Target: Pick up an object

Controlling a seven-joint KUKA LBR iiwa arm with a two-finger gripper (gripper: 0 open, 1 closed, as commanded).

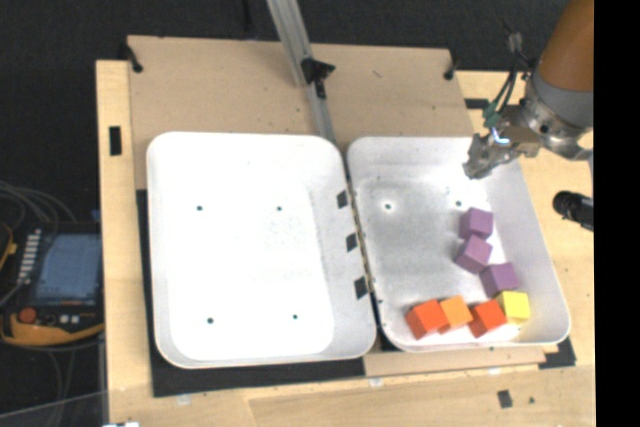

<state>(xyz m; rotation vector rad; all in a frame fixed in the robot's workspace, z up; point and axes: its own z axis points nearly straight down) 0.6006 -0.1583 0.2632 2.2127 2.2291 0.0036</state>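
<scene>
The gripper [482, 160] is seen over the right bin's [420, 215] upper right corner, its jaw state not discernible, while purple blocks [477, 237], orange blocks [440, 315] and a yellow block [515, 304] are clustered along the lower right.

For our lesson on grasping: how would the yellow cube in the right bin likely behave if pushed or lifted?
The yellow cube has flat faces, so it probably slides, not rolls. It looks rigid and light. It touches a red block, which would likely shift too.

The hand [483, 158] hangs over the right bin [420, 165], above purple blocks [477, 237] and orange blocks [440, 315].
</scene>
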